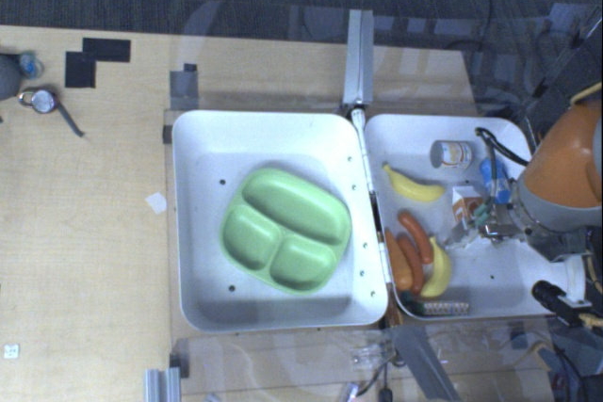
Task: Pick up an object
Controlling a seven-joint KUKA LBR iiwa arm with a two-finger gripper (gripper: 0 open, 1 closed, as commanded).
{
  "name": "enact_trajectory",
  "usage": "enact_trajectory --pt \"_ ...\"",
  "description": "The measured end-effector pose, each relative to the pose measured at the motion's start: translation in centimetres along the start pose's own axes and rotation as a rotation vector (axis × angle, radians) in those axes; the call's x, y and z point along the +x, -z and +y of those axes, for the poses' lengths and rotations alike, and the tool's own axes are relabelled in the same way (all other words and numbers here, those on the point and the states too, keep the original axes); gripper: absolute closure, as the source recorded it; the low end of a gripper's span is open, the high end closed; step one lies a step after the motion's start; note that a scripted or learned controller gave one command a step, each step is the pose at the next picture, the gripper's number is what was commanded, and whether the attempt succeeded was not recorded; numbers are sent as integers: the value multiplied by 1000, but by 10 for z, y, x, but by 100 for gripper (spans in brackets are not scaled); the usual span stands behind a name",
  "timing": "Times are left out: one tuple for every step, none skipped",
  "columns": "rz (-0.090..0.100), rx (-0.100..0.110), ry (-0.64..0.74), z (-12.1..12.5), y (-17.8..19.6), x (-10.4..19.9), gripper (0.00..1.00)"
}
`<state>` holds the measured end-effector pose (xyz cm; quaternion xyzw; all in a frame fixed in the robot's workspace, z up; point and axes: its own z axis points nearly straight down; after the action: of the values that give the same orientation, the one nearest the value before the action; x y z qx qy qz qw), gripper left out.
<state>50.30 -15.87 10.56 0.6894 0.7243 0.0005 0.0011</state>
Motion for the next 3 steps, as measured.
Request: enact_trajectory --pt "1 0 2 0 9 1 100" --pt "1 -8 -331 42 -17 -47 100" --pt "-1 2 -693 6 143 34 100"
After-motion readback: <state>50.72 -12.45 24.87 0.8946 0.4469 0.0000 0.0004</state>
